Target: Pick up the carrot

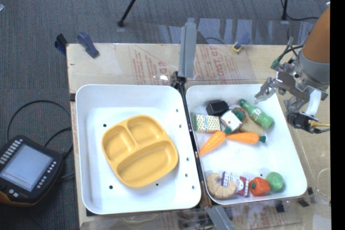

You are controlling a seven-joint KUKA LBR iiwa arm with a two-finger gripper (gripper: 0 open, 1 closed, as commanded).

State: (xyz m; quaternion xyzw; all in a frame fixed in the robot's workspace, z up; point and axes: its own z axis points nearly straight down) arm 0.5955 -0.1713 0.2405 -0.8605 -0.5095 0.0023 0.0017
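Carrots, two orange plastic ones (212, 142) (245, 138), lie mid-way in the right shallow white bin (297, 161), tips near each other, below a green plastic bottle (257, 113). The grey two-finger gripper (280, 86) hovers over the bin's upper right rim, its opening impossible to judge. A yellow divided plate (140, 150) sits in the left white bin (89, 116).
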